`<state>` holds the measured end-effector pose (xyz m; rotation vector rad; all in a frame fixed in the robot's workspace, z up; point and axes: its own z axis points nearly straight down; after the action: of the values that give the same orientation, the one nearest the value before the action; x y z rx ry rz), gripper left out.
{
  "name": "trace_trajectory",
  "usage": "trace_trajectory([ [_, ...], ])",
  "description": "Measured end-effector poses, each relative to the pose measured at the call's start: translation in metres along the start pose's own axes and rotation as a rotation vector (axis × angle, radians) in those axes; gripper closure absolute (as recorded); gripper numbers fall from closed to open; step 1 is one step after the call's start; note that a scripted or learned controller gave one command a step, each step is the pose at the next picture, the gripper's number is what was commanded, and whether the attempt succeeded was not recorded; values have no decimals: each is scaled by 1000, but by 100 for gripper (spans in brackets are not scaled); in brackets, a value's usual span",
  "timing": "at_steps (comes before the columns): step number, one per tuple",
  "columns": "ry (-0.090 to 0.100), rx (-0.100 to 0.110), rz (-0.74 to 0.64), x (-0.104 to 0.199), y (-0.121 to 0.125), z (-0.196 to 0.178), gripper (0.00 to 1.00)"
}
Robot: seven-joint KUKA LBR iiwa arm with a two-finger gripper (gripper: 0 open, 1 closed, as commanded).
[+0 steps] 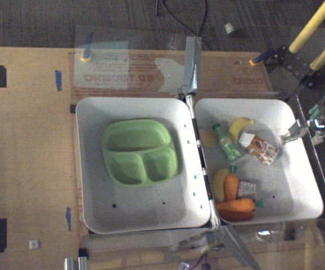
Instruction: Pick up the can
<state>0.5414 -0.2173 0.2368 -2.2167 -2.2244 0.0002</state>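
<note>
White right bin [297, 196] holds the clutter; what you should take for the can [247, 189], a small pale item too blurred to be sure of, lies near the bin's 6 o'clock, wedged against the upright carrot [231, 187] and just above the lying carrot [237, 206], so a clean approach looks tight. Your gripper [295, 132] sits at the bin's 2 o'clock, well apart from the can, beside the carton [261, 149]; released or clenched, you cannot tell; nothing shows in its grasp.
</note>
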Motion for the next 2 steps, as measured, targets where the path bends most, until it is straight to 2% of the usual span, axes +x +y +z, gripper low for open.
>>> trace_trajectory([
  [1,-2,-28,28,-3,34,119,0],
  [2,0,-8,67,46,12,148,0],
])
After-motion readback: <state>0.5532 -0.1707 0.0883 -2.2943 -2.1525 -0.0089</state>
